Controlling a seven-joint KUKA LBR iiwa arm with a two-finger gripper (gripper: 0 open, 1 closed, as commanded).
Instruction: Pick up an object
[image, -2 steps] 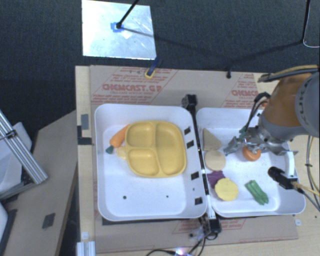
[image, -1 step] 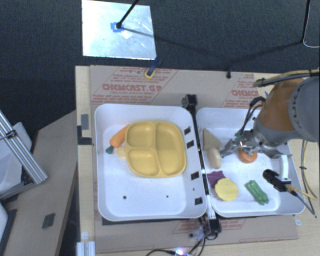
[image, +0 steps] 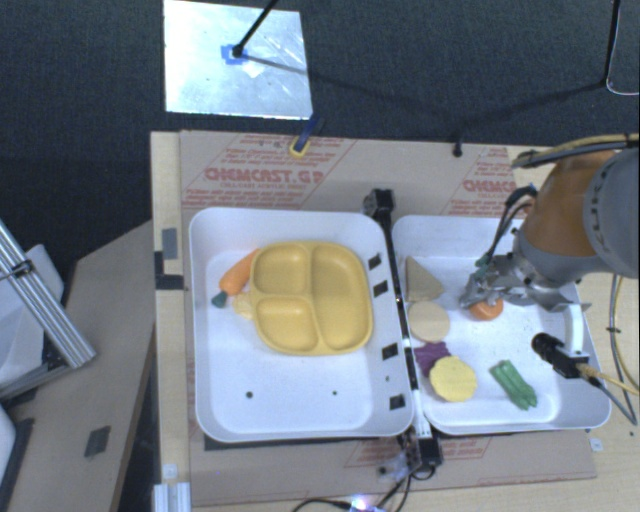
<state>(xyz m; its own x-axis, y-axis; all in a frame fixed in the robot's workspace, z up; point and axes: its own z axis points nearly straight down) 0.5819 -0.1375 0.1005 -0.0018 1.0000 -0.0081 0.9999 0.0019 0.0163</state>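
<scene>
Camera view: my gripper (image: 482, 296) is down in the right bin (image: 560, 400), near its back-right part, right over a small orange round piece (image: 488, 310). The piece sits touching or just under the fingertips, slightly toward the bin's front edge from them. Can't tell if the fingers are spread or closed, or whether the piece is actually between them, so no claim of a hold. My guess is that's the pick target; it looks round, so no long axis to line up with.

Count, right bin:
- 1 orange round piece, at the gripper
- 1 tan wedge (image: 422, 280), near the left wall, toward the back
- 1 pale round disc (image: 430, 322), just in front of the wedge
- 1 purple piece (image: 430, 355), touching the disc's front side
- 1 yellow round disc (image: 453, 380), near the front edge, overlapping the purple one
- 1 green pod-like piece (image: 513, 384), front-right, long axis running back-left to front-right

Left bin (image: 300, 420):
- 1 yellow divided plate (image: 305, 297), roughly centre
- 1 carrot (image: 236, 274), tucked at the plate's back-left edge

Both bins sit side by side on the counter (image: 120, 330).
</scene>
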